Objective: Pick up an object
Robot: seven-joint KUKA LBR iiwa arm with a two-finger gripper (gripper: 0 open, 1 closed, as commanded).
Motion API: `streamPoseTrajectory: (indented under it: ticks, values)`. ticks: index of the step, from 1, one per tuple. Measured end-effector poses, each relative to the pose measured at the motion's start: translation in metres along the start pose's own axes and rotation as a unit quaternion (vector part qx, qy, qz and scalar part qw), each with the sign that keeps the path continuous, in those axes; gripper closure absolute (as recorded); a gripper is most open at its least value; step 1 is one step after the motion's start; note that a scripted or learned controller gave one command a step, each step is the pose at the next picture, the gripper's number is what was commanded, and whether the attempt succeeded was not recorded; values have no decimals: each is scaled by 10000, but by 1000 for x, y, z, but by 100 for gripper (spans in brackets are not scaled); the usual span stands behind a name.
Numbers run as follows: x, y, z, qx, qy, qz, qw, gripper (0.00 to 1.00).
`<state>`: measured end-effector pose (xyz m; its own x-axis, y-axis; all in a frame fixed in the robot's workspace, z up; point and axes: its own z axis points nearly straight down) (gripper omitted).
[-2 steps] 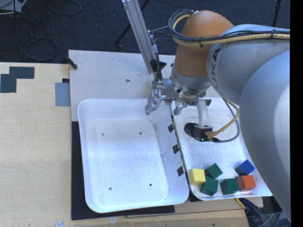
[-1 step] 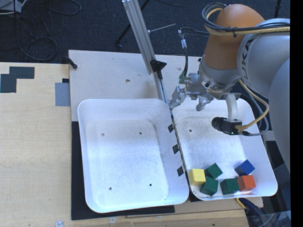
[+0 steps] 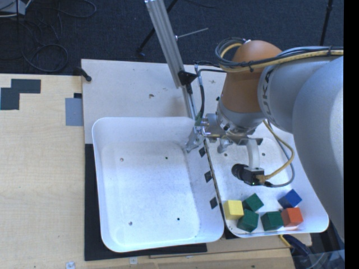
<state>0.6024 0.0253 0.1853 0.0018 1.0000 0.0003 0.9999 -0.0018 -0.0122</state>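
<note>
Lying clustered at the near end of the right shallow white bin (image 3: 229,184): one yellow cube (image 3: 234,208), three dark green cubes (image 3: 253,202) (image 3: 248,221) (image 3: 272,221), one orange-red cube (image 3: 292,216), one blue cube (image 3: 290,198). Farther back, the metal gripper (image 3: 204,138) hangs at the rim shared with the left shallow white bin (image 3: 146,195), well apart from the cubes; spread or closed, I cannot tell. Behind it rises the grey arm with orange band (image 3: 249,77).

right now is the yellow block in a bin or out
In: the yellow block lies inside the view's right bin, beside a green block.
</note>
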Motion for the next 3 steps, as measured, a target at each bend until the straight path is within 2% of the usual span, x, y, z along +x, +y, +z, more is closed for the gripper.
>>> streamPoseTrajectory:
  ticks: [1, 2, 3]
  values:
    - [-1, 2, -14, -28, -4, -17, 10000, 100]
    - [-97, -10, -70, -67, -18, 30, 10000, 100]
    - [-109, -16, -186, -95, -10, -13, 10000, 100]
